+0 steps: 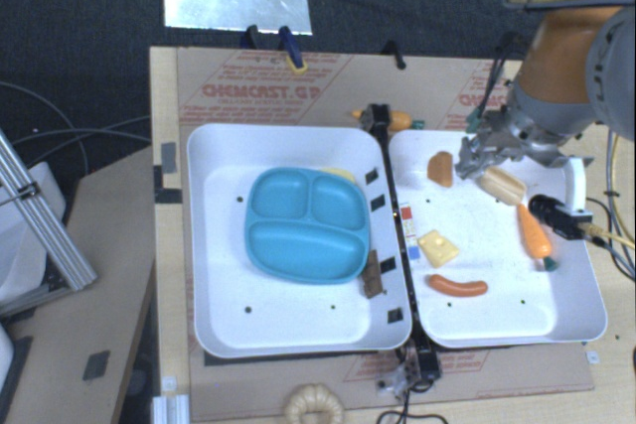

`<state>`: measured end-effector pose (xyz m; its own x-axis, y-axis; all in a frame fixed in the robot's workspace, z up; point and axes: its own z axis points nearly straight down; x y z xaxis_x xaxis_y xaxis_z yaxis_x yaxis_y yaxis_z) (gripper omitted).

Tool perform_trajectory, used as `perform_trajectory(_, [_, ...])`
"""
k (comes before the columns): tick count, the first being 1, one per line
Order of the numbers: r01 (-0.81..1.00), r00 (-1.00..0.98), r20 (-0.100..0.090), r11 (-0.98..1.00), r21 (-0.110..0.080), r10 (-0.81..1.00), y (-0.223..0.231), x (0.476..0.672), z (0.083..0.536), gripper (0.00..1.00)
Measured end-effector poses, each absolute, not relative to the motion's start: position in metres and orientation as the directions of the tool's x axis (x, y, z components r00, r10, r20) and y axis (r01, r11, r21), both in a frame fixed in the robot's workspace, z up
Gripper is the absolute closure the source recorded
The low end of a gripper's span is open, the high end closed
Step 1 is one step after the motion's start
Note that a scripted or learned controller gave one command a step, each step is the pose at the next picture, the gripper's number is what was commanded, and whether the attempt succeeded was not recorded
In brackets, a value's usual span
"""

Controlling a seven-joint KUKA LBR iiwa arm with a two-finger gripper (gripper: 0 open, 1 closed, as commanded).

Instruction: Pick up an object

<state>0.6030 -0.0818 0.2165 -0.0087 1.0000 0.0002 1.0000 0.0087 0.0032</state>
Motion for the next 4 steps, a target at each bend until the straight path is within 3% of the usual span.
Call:
perform_trajectory(1, [1.000, -0.009, 0.001, 0.009, 0.005, 1.000, -0.044, 0.635, 0.222, 1.00])
perform_trajectory(2, [1.000, -0.002, 0.000, 0.002, 0.001, 1.000, -0.044, 0.619, 0.229, 1.00])
perform_trajectory(4, [1.000, -0.006, 0.000, 0.006, 0.003, 1.000, -0.036, 0.637, 0.222, 1.00])
